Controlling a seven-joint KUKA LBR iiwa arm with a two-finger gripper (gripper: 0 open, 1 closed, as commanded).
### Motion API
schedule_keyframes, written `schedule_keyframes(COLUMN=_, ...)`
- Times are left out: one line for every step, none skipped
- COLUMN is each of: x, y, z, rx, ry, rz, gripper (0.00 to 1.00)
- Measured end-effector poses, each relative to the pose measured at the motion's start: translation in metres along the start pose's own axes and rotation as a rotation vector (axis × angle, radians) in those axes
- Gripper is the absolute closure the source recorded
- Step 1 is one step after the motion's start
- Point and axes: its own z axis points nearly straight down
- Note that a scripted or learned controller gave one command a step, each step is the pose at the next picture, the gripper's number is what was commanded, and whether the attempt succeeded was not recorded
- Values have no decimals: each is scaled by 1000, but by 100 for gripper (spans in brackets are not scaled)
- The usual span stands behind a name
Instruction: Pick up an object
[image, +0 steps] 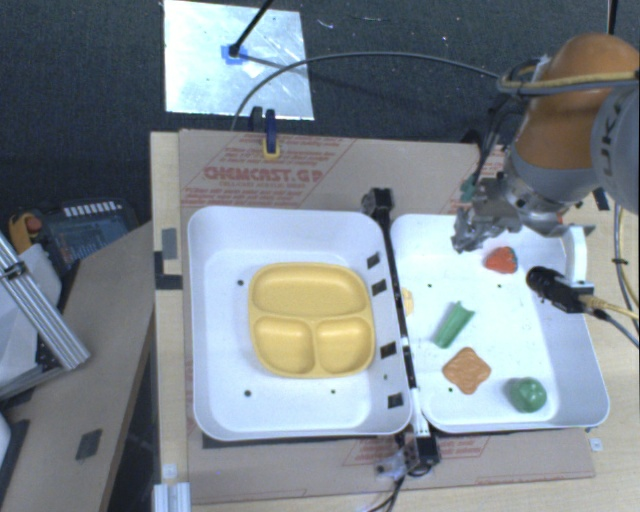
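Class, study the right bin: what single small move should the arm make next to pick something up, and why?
Probably lower the hand and shift it slightly toward the small red-orange rounded object. The hand hangs over the right white bin just beside that object, nearer than the green stick-shaped piece, and nothing is seen between its fingers.

Most of the left bin (215, 300) floor is taken up by a yellow tray (305, 318). In the right bin (590, 385), open floor is left between four scattered items; the far corner is crowded by the gripper (470, 236) beside the red piece (501, 261).
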Motion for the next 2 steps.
schedule_keyframes(x=54, y=-2, z=17, rx=1, ry=1, rz=-1, gripper=100)
schedule_keyframes(x=101, y=0, z=17, rx=0, ry=1, rz=0, gripper=100)
